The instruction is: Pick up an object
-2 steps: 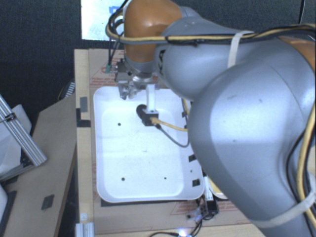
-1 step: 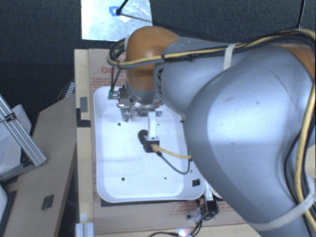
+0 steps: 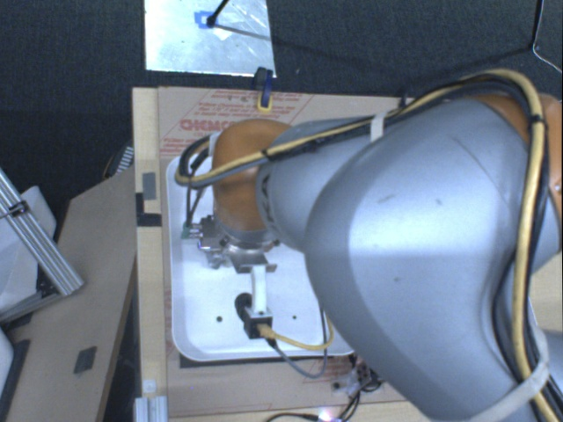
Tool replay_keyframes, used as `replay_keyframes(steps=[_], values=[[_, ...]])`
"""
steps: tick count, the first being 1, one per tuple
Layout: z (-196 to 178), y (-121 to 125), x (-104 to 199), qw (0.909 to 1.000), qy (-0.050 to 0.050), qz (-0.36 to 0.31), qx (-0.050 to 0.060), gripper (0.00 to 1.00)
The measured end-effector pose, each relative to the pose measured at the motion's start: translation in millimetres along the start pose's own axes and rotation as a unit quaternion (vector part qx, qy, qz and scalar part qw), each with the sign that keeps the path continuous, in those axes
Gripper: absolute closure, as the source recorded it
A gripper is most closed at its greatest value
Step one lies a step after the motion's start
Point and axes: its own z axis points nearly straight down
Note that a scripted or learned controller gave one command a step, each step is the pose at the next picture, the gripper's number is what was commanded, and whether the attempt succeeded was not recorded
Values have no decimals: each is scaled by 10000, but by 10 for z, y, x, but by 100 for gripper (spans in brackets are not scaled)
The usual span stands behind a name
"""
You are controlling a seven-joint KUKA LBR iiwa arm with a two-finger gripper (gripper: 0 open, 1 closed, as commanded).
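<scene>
Overhead, the grey arm (image 3: 422, 236) reaches down into a white bin (image 3: 195, 323). The end effector (image 3: 233, 258) sits low over the bin floor; apart or together, cannot tell. Any object beneath it is hidden, so I judge the pick not yet done.

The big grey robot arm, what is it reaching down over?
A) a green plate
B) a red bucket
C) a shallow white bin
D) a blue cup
C: the big grey robot arm reaches in from the right, and its end with the orange band hangs over the shallow white bin.
</scene>
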Motion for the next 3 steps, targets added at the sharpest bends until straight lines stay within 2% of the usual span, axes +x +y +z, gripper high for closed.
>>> replay_keyframes(steps=[1, 2, 3], values=[[-865, 76, -8, 10000, 22, 9, -84, 100], [-2897, -10, -9, 9999, 46, -6, -136, 100], [-2724, 567, -56, 10000, 4, 28, -65, 100]])
